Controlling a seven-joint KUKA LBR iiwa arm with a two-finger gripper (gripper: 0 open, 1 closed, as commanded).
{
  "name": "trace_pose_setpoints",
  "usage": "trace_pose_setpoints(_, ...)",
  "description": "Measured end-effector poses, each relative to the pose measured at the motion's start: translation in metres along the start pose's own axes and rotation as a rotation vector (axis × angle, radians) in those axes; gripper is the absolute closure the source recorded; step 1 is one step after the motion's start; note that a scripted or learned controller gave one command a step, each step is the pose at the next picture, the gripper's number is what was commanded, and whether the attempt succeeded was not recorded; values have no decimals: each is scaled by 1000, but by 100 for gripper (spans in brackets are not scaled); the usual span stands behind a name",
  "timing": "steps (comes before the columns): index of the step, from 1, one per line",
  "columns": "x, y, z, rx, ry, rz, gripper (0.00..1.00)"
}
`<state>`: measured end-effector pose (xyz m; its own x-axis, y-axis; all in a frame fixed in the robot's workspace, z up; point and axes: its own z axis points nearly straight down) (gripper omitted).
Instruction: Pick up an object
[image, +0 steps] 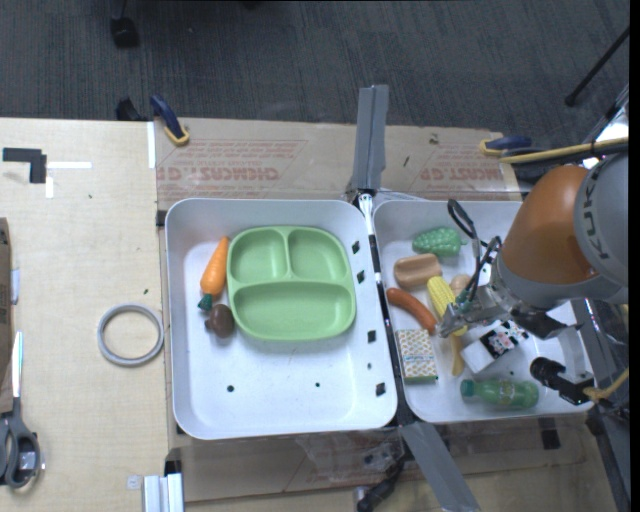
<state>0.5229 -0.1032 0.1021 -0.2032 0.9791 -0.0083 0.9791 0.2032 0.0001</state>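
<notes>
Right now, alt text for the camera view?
The grey arm's tool is low in the right bin, among toy food: corn, a hot dog and a green bottle. The left bin holds a green divided plate and a carrot.

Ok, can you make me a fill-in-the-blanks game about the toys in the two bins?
1. The green tray lies in the ____ bin.
2. The carrot lies just ____ of the tray.
3. The corn is in the ____ bin, with the bottle.
4. The color of the band on the arm is ____.

Missing words: left; left; right; orange
</notes>
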Motion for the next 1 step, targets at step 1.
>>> trace_pose_setpoints(1, 31, 69, -90, 1, 7, 79, 100)
